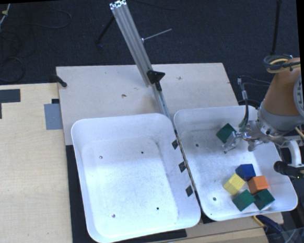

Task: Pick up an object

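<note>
Blocks in the right bin, gripper above them

Nearest, in the right bin (pixel 211 211), lies a cluster — two green blocks (pixel 243 200), orange block (pixel 258 184), yellow block (pixel 234 183), blue block (pixel 245 171). Farther back the gripper (pixel 241 141) hangs with fingers spread apart, holding nothing — a lone green cube (pixel 226 133) sits just beside it. The left bin (pixel 90 129) lies alongside.

Left bin (pixel 90 129): white, shallow, occupying lower centre of frame; small dark specks on its floor. Bench (pixel 25 170): light wood, left of frame, carrying grey patches (pixel 52 115) at upper left. Pale board (pixel 102 91) lies behind both bins. Aluminium rail (pixel 133 41) rises aslant from board toward top centre, black bracket (pixel 155 77) at its base. Dark floor (pixel 212 19) across top; cables (pixel 0 57) at upper left.
</note>
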`<state>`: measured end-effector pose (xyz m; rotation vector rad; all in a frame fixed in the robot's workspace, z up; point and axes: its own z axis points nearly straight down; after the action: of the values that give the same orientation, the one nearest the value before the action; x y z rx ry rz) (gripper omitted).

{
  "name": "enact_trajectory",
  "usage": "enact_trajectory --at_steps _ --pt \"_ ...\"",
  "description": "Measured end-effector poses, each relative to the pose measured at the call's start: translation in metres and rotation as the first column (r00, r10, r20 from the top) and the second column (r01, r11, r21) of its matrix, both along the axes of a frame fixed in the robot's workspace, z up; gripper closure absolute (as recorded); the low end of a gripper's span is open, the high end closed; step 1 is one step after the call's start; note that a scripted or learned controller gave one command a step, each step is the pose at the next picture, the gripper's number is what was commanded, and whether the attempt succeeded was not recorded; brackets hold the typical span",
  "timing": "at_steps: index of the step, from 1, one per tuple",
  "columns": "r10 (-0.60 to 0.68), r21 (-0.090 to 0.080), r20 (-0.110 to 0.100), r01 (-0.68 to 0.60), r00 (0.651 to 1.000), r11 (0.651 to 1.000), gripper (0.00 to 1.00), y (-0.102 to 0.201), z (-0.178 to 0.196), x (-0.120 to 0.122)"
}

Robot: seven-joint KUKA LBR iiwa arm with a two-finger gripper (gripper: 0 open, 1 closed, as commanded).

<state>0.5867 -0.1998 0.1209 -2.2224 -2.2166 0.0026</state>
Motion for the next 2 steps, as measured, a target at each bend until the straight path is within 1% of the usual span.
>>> enact_trajectory --at_steps 1,2 --pt "0.007 -0.001 0.009 -0.007 1.0 1.0 0.0 0.04 0.079 0.007" --pt "0.003 -0.001 0.003 -0.003 1.0 1.0 0.0 0.053 -0.033 0.044"
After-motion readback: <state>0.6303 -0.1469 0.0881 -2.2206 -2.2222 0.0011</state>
